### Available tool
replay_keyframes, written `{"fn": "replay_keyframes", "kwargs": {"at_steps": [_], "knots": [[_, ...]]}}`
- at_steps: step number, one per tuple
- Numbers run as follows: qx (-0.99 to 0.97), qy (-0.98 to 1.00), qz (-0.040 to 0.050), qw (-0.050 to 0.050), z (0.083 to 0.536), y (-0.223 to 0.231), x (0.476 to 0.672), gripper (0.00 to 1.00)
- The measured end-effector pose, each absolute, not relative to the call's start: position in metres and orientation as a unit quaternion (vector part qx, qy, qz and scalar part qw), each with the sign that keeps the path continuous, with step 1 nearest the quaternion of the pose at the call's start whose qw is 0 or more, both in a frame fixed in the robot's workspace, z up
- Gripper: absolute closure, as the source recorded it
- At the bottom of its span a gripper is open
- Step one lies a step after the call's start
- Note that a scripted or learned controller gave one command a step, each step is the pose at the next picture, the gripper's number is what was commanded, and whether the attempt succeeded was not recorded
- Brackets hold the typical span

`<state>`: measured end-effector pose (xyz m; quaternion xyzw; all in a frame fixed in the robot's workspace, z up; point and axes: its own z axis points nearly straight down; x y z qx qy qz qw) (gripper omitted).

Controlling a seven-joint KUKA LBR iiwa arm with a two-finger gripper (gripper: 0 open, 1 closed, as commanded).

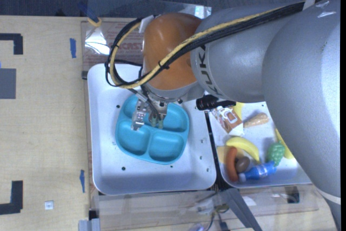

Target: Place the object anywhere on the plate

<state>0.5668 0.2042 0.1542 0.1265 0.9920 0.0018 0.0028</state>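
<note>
1. While the grey arm (270, 57) reaches in from the right, its orange band (167, 51) sits above the left bin (102, 132), one of two shallow white bins side by side; the right bin (219, 162) is partly covered by the arm
2. One blue plate (154, 140) with three compartments lies in the left bin, roughly at its middle
3. One gripper (148, 116) hangs over the plate's upper part, its metal fingers (139, 116) pointing down at the divider area; whether they are spread or closed cannot be told, and nothing can be made out between them
4. Which thing is the task's object cannot be told; all loose items visible lie in the right bin
5. Counted in the right bin: one yellow banana (243, 144), one red-orange sausage-like piece (231, 165), one dark brown round item (243, 163), one blue bottle-like item (258, 172), one green bumpy item (276, 153), one tan bread-like piece (255, 120), and one small white and orange packet (230, 118)
6. One yellow and black cable bundle (121, 57) loops from the wrist over the left bin's upper edge
</note>
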Motion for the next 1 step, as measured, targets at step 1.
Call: {"fn": "replay_keyframes", "kwargs": {"at_steps": [1], "knots": [[-0.09,0.996,0.001,0.0,0.1359,0.2258,0.5062,1.0]]}}
